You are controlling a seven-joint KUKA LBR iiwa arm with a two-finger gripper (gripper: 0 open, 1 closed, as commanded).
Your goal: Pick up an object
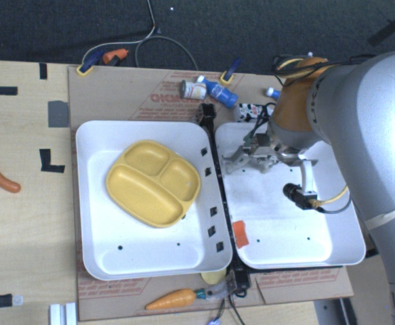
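The tool (251, 160) sits low in the right bin (319, 249), near its upper left corner; its grip state cannot be told. A yellow divided plate (154, 181) lies in the left bin (95, 249).

red print on cardboard sheet (158, 99), too blurred to read

Left white bin (92, 202): yellow divided plastic plate (154, 181) fills centre; margins open. Right white bin (346, 249): grey arm (360, 120) blocks far half; small orange block (240, 234) beside divider.
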